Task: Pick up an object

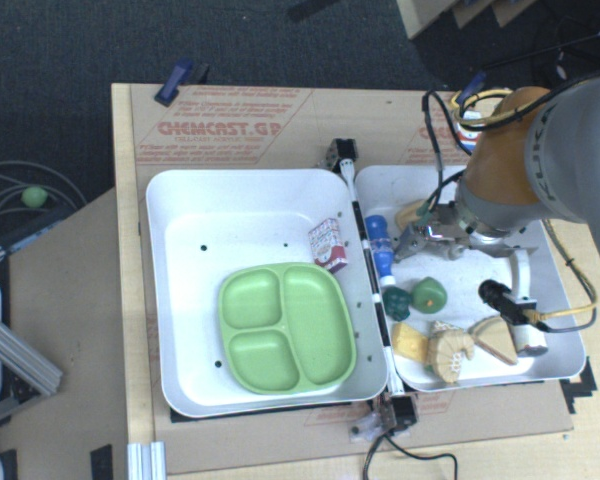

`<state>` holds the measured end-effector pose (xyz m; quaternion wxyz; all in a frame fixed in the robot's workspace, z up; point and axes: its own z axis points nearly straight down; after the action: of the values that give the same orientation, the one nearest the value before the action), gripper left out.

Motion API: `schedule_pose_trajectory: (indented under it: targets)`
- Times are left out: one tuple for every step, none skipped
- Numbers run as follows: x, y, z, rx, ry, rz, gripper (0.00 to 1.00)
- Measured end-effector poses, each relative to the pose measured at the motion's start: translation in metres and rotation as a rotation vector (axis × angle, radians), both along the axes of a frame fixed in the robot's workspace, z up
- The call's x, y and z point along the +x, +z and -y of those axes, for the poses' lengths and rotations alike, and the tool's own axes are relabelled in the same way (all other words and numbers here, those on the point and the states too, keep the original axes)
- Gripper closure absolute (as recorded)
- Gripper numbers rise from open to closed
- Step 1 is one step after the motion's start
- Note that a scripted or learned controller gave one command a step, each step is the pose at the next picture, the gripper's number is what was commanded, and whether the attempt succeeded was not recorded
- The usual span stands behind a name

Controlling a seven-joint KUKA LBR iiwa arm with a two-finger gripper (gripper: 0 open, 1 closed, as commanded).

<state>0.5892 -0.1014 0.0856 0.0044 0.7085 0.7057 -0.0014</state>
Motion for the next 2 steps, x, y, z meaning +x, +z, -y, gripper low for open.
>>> schedule_pose_trajectory:
  targets:
    - [-0.0528, -0.0014, 0.0078, 0.009, 0.003, -0.006, 0.0]
    - [-0.0522, 0.0086, 0.0075, 0.009, 0.003, -0.004, 1.0]
